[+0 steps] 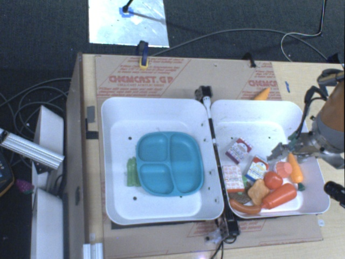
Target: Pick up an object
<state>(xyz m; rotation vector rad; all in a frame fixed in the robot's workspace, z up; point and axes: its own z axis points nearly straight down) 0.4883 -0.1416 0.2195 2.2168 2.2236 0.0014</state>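
The right bin [253, 117] holds a heap of toy food in its front right part. In it are a red tomato [273, 181], a long red pepper [280, 196], an orange carrot [296, 168], a toast-coloured piece [257, 192] and a brown sausage [243, 208]. Three small printed packets [238, 150] [256, 170] [233, 177] lie to the left of the heap. My gripper [287, 150] hangs low over the bin's right side, just above the carrot's upper end.
The left bin [121, 123] carries a blue divided plate [170, 163] with a green piece [131, 172] at its left edge. An orange item [262, 94] lies on the cardboard behind the right bin. A black clamp [204, 94] sits where the bins meet.
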